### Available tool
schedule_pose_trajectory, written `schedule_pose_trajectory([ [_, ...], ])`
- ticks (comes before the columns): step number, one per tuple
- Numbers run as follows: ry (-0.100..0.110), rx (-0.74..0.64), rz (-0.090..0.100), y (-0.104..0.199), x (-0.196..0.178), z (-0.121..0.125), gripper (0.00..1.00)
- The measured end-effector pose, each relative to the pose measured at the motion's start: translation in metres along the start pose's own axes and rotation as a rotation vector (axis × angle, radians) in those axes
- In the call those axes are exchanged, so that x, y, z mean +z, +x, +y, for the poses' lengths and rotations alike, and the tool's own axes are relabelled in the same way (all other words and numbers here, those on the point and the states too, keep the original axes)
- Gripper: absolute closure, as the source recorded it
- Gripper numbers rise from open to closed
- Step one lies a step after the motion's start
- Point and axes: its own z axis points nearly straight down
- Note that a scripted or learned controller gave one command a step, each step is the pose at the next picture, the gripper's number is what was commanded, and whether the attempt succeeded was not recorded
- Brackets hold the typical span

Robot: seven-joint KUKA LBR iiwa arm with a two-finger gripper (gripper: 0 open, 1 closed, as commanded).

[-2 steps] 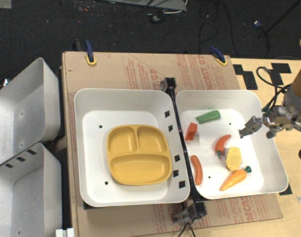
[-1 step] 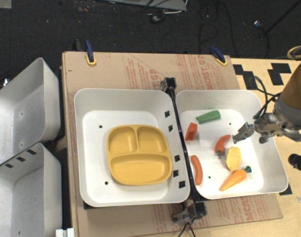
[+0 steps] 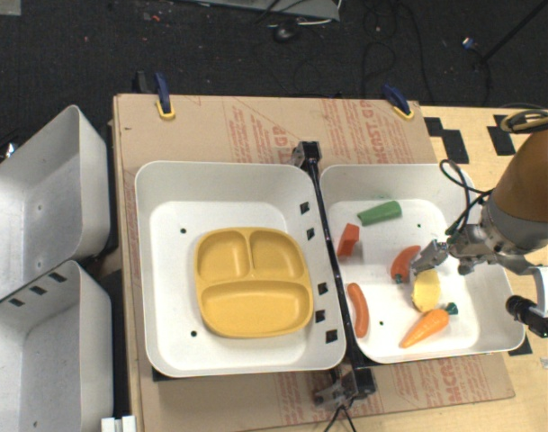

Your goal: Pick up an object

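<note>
The right bin (image 3: 489, 331) holds several small objects. A green block (image 3: 380, 212) lies at the back and an orange-red block (image 3: 348, 239) stands near the left wall. A red sausage (image 3: 358, 309) lies at the front left, with an orange carrot (image 3: 427, 326) at the front. A yellow piece (image 3: 426, 290) sits just behind the carrot. A small red piece (image 3: 403, 264) lies mid-bin. My gripper (image 3: 432, 257) reaches in from the right, low over the bin. It is right beside the red piece and just above the yellow piece. Nothing shows as lifted.
The left bin (image 3: 166, 331) holds a yellow divided plate (image 3: 253, 282). A black divider (image 3: 326, 250) runs between the bins. The arm's orange band (image 3: 530, 183) and cables hang over the right bin's right rim. Two grey tubs (image 3: 40, 268) stand off the bench at left.
</note>
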Motion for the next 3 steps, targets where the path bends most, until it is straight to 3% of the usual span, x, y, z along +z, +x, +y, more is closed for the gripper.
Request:
schedule_pose_trajectory([
  [1,-0.006,-0.001,-0.002,0.0,-0.014,0.001,1.0],
  [3,-0.01,-0.005,-0.004,0.001,-0.098,0.003,1.0],
])
